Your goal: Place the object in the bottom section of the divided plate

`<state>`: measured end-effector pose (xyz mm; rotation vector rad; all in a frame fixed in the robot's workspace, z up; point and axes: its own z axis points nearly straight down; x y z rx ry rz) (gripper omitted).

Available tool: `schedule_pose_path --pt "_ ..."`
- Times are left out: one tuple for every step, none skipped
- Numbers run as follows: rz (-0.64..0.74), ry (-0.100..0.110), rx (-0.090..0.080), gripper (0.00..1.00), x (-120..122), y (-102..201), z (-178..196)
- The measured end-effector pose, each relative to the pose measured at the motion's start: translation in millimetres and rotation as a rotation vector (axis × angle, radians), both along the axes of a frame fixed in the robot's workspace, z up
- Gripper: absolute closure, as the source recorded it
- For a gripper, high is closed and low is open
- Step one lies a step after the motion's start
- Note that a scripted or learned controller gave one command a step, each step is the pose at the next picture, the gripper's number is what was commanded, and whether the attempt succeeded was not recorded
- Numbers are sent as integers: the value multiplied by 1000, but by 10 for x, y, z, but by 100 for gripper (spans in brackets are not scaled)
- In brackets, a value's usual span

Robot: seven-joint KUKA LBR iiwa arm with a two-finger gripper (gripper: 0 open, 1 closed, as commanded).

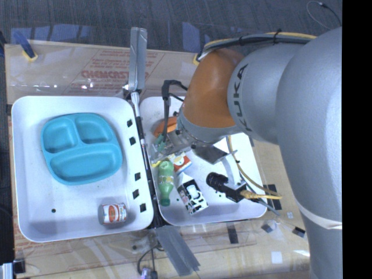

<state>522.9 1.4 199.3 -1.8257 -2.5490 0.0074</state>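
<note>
"KUKA" stands in dark letters on the grey arm [273, 80], and the pale sheet [104, 68] on the counter under the bins carries red print that looks like "CHEMCAST", while the labels on the red-and-white can [112, 213] and the black-and-white packet [193, 196] are too small to read. The green bottle [165, 182] lies in the right bin [244, 211] just beside the wall shared with the left bin, its long axis running far to near. The hand [165, 149] hangs over the clutter just above the bottle, and I cannot tell its opening; the blue divided plate [84, 150] sits in the left bin [29, 173], its wide section nearest.
</note>
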Motion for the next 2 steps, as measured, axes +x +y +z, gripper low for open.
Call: schedule_pose_path --pt "-43 -4 0 100 -466 57 271" --pt "-150 -1 -1 100 -472 -118 -93"
